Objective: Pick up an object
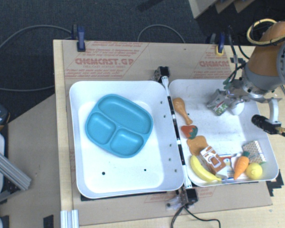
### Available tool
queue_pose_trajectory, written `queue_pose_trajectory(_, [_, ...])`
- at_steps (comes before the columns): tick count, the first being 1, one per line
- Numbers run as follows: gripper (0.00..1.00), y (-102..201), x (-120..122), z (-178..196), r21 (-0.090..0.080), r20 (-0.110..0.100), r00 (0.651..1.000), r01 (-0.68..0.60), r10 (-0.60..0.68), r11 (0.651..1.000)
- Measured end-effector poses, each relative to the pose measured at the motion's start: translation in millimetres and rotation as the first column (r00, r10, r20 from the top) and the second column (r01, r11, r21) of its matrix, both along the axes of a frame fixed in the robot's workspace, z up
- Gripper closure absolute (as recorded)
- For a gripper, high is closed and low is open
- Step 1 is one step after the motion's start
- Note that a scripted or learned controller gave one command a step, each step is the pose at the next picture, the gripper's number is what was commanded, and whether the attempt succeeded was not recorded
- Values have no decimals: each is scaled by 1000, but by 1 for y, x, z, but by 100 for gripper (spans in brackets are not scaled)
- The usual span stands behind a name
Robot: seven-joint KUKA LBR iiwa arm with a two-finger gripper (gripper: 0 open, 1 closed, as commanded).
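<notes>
My gripper (pixel 221 103) hangs over the far part of the right bin (pixel 228 132), above bare white floor, with nothing seen in it. Toys lie in the same bin. A tan drumstick (pixel 181 108) rests along the left wall. Below it come a red and green piece (pixel 189 131) and an orange-brown piece (pixel 197 144). At the near end lie a yellow banana (pixel 202 170), a red and white box (pixel 212 159), a carrot (pixel 241 165), a lemon (pixel 254 171) and a tan wedge (pixel 253 150).
The left bin (pixel 85 165) holds a blue divided plate (pixel 118 126) in its far half. A black clamp (pixel 162 72) sits where the two bins meet at the back. Blue clamps (pixel 80 36) pin the cardboard bench top.
</notes>
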State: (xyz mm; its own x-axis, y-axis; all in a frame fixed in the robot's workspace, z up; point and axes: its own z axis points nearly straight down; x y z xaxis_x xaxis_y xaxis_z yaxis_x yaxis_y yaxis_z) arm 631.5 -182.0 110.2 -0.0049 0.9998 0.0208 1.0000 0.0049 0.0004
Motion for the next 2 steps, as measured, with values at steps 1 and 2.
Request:
queue_pose_trajectory(1, [0,43,37,-27,-20,3,1000,-2,2,1000])
queue_pose_trajectory(2, [100,39,37,-14,-23,6,1000,3,-3,1000])
